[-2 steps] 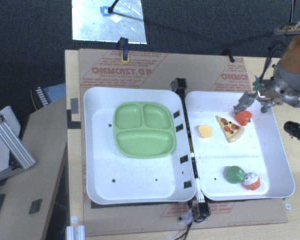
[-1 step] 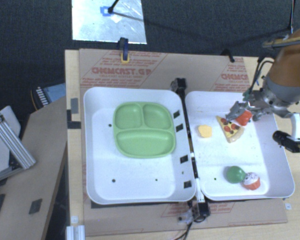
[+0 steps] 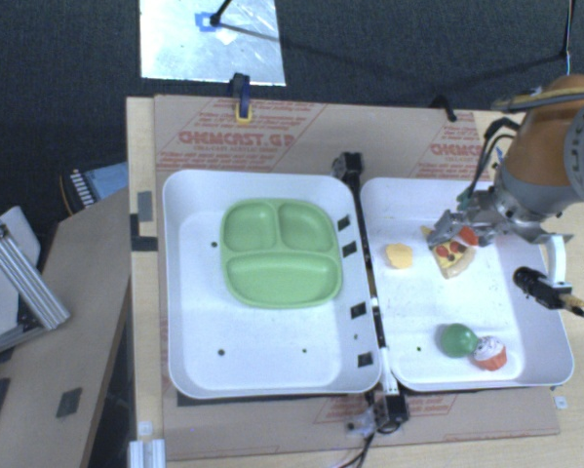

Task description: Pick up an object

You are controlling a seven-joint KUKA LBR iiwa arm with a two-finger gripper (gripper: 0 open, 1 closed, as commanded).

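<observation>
Looks like a robotics lab to me: grey robot arm (image 3: 550, 154) over a bench with two white bins (image 3: 189, 261), aluminium framing (image 3: 19, 281), loose cables (image 3: 564, 27), dark carpet.

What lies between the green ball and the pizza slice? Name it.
Nothing: in the camera view, bare white bin floor separates the green ball from the pizza slice.

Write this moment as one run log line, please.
gripper: over right bin, at pizza slice toy | grasp: unclear | green plate: left bin

Green ball (image 3: 456, 339) (cupcake (image 3: 489, 354) touching) crowds corner.
</observation>
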